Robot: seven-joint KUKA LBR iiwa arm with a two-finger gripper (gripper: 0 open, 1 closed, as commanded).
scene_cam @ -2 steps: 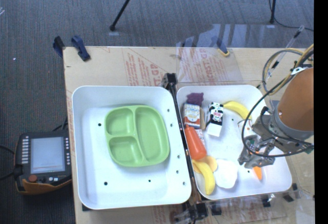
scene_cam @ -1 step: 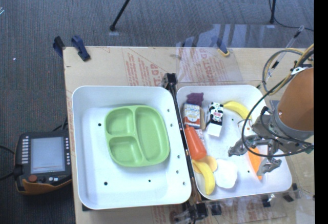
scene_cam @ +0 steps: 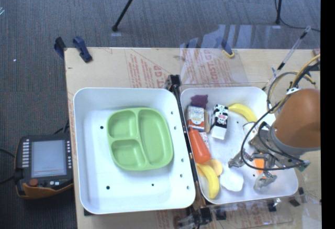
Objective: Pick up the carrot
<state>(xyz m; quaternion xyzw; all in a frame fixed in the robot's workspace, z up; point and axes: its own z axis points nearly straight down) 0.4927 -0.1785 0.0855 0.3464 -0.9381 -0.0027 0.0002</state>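
While the arm reaches in from the right, the gripper [scene_cam: 255, 169] hangs low over the right bin [scene_cam: 261, 94], w/ fingers spread wide and nothing between them; a small orange bit shows betw. the fingers, prob. part of the gripper itself, can't tell for sure. The carrot [scene_cam: 199, 145] lies along that bin's left wall, long axis running front-to-back, well left of the gripper and not touched.

Rel. to the carrot: juice box [scene_cam: 196, 116] just behind it, touching or nearly; purple item [scene_cam: 199, 100] further back; milk carton [scene_cam: 220, 121] to its right; banana [scene_cam: 242, 111] beyond that, near the back-right. Second banana [scene_cam: 210, 181] just in front, w/ a white lump [scene_cam: 232, 181] to the right, close under the gripper.

Judgement: carrot's wedged betw. wall and neighbours, so grasp prob. has to close across its width, w/ little room on the wall side. Gripper needs to shift left first. Risk: clipping the wall or nudging the juice box.

Left bin [scene_cam: 84, 118] holds a green tray [scene_cam: 140, 137], apart from all this.
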